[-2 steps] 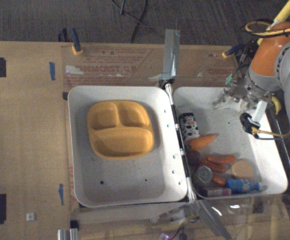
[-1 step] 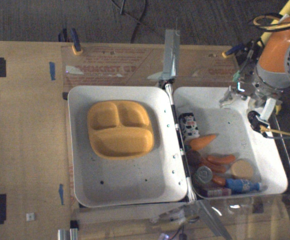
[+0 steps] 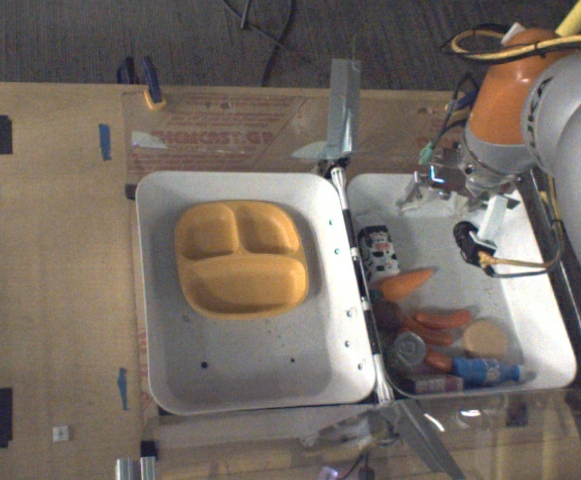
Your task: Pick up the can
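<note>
Zero contact so far: two-finger gripper (image 3: 438, 190) parted and empty over right white bin (image 3: 535, 313), approach step, next needs dropping onto small black-and-white can (image 3: 377, 252).

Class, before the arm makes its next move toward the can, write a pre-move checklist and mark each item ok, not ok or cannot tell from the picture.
1. Can in view, in the right bin by the divider: ok.
2. Can free on top, nothing lying over it: ok.
3. Room beside the can: not ok, the carrot lies right against its lower end.
4. Claw lined up over the can: not ok, it sits near the bin's far edge, to the can's right.
5. Claw carrying nothing: cannot tell.
6. Yellow plate out of the way in the left bin: ok.
</note>
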{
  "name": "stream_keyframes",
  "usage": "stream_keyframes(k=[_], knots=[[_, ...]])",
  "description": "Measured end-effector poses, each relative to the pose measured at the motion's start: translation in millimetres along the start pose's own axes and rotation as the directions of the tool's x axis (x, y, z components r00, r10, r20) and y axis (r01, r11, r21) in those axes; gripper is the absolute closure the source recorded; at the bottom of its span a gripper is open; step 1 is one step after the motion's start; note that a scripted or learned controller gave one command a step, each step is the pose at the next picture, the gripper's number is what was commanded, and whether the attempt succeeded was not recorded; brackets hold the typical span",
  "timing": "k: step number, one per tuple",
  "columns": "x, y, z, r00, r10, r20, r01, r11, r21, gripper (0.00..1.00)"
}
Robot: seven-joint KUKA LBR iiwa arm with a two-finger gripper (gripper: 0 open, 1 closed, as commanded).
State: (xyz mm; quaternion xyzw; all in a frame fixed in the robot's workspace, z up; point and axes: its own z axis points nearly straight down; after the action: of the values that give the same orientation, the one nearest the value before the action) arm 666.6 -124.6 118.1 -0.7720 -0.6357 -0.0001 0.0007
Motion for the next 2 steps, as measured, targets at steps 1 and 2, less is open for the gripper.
stream_keyframes(k=[1,2], knots=[[-42.5,-20.9,31.5,1.000,-0.026,0.001,0.026,1.000,-0.004,0.00],[-89.0,18.8,-28.2,0.999,-0.053,0.003,0.053,0.999,-0.006,0.00]])
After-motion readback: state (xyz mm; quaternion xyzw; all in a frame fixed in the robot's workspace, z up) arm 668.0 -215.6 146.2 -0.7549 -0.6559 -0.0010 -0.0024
